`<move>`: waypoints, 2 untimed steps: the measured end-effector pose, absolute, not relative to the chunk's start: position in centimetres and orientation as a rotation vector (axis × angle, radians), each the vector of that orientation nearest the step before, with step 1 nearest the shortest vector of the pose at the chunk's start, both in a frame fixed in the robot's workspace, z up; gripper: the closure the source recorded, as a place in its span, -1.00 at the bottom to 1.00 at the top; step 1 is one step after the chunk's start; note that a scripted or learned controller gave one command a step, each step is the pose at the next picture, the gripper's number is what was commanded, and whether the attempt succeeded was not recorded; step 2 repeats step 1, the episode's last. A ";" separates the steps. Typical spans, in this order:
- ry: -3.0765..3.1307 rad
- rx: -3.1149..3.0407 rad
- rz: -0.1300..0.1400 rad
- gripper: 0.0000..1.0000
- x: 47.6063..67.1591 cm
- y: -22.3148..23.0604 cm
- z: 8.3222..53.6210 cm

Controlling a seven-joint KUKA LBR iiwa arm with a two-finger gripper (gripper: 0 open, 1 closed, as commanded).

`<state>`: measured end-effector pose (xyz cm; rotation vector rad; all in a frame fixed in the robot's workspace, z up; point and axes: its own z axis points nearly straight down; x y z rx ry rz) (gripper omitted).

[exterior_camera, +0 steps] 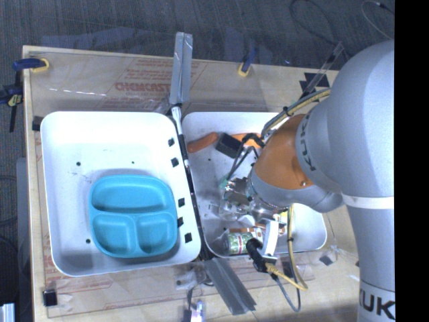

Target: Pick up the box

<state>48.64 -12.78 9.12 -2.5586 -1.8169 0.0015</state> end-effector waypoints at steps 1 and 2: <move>-1.808 -2.565 0.003 -1.00 59.1 -10.4 9.1; -1.808 -2.565 0.003 -1.00 59.1 -10.4 9.1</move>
